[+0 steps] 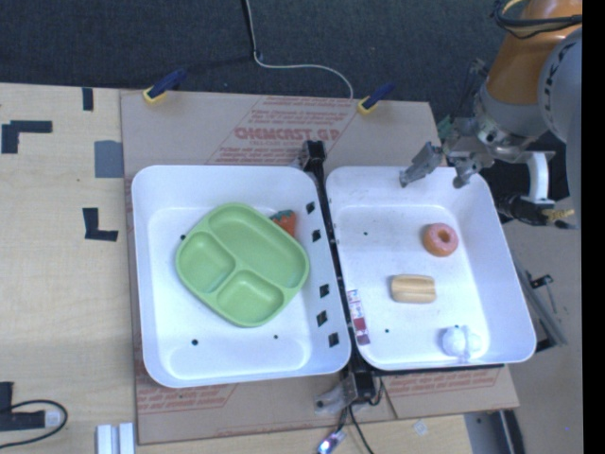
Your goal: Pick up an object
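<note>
A: Orange thing (285, 221) by the green plate (243, 264)?
B: Mostly tucked under the plate's far rim; kind can't be told.
A: Arm (534, 55)?
B: Cut off by the top and right edges.
A: Small white-blue item (456, 340), near corner of right bin (501, 253)?
B: Too small and pale to identify.
A: Cable (21, 418), lower left?
B: Runs out of frame.

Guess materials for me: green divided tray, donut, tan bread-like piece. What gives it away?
Green tray: likely moulded plastic, matte to satin; uniform colour, rounded compartment walls.
Donut: probably toy plastic or rubber; flat even orange-pink colour, smooth ring shape.
Bread-like piece: probably toy plastic or foam; smooth, even tan surface, soft rounded edges. Too small to tell which.
</note>
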`<state>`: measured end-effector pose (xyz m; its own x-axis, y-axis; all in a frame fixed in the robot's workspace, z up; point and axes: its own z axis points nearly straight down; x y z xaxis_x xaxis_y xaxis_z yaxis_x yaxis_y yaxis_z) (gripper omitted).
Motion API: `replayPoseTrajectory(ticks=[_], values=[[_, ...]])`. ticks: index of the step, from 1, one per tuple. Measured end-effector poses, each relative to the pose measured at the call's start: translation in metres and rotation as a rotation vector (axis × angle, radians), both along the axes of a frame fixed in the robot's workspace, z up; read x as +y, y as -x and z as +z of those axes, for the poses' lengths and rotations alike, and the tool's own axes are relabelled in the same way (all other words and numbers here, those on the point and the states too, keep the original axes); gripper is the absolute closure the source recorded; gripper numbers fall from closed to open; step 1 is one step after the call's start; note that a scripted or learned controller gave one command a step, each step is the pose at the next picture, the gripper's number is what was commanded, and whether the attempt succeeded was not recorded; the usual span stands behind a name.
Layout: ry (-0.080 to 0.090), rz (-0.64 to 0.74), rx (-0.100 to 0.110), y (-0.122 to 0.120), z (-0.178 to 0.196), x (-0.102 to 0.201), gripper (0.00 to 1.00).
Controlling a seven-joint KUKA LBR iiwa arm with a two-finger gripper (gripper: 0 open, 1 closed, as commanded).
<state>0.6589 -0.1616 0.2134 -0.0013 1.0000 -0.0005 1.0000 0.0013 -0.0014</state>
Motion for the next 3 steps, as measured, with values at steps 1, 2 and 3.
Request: replayPoseTrajectory(ticks=[1,2,3], values=[[-0.001,-0.008,0.011,0.076,-0.083,-0.066,0.00],[0.000,0.003,0.001,0.050,-0.132,-0.030,0.00],[0.002,0.001,-0.002,0.050,-0.118,-0.032,1.00]])
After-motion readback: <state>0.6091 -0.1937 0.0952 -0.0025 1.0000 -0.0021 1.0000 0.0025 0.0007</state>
